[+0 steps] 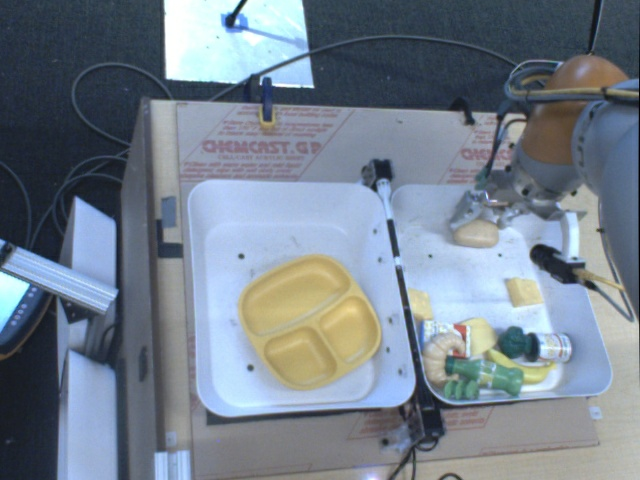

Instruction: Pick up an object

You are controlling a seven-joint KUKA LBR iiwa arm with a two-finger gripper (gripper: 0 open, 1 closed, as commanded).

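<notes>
Tool [490, 211] is seen low in the far part of the right bin [470, 278], poised at the far edge of a beige lump [476, 234]. Whether it is released or clenched cannot be told at this size, and nothing is shown to be held. The lump is taken as the likely target: it lies alone on the bin floor, not far from the divide between the bins, touching or all but touching the tool, with bare white floor on its other sides. For the step to be done well, the tool should be centred over the lump's rounded middle rather than its far edge, lowered until the widest part is spanned, and only then closed. A grip taken too high or off to one side is likely to slip on the smooth curve, and the lump would be rolled away. The lift should be made straight up, and the hold checked before any travel. Pale yellow slices [523, 291] lie flat further forward, apart from the lump, and are judged too thin to be caught easily. A crowded pile [480, 368] of bottles and play food is heaped at the near edge, where a clean grip would be harder. A yellow tray [310, 320] with three compartments is held in the left bin [225, 228], well apart from the tool. Both bins are borne by a cardboard-covered counter [260, 150].
</notes>
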